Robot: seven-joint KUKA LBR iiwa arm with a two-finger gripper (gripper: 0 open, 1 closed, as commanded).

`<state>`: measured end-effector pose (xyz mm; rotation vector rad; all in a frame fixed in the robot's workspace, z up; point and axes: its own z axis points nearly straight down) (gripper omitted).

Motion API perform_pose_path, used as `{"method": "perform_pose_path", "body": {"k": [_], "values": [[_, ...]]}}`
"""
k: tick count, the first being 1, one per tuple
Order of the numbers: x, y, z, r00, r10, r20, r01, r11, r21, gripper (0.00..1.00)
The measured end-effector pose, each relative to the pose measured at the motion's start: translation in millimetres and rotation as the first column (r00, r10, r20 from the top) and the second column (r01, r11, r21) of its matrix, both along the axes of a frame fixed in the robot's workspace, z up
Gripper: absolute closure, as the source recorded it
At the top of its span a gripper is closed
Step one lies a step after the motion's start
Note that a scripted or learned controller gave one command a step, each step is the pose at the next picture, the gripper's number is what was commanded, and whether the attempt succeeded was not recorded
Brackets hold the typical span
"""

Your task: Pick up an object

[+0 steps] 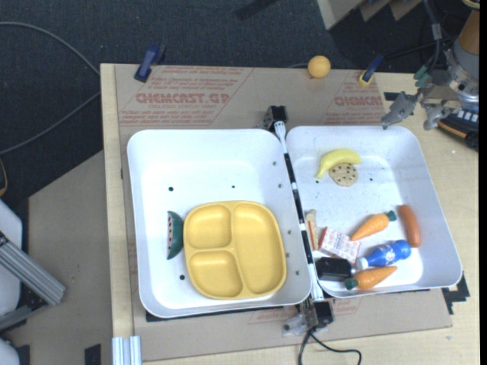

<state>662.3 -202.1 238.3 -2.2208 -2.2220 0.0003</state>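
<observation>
My gripper [413, 115] hangs over the far right corner of the right bin [437, 204], its two grey fingers spread open with nothing between them. Inside that bin lie a yellow banana [338, 159] and a cookie [344, 175] near the back. Toward the front are an orange carrot [373, 225], a reddish sausage [410, 225], a blue bottle [384, 254], a second carrot [373, 277], a red-and-white packet [338, 243] and a black object [332, 268]. All of them rest well below and in front of the gripper.
The left bin [152, 173] holds a yellow divided plate [234, 248] with a watermelon slice [174, 234] at its left side. An orange ball [319, 66] sits on the bench behind the bins. Blue clamps [148, 61] grip the board's back edge.
</observation>
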Motion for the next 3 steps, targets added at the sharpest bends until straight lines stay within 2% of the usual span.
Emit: {"method": "perform_pose_path", "body": {"k": [1, 2, 3], "values": [[4, 52, -122, 1.000, 0.001, -0.002, -0.001, 1.000, 0.001, 0.00], [4, 105, -154, 1.000, 0.001, -0.002, -0.001, 1.000, 0.002, 0.00], [5, 105, -143, 1.000, 0.002, 0.001, -0.002, 1.000, 0.000, 1.00]]}}
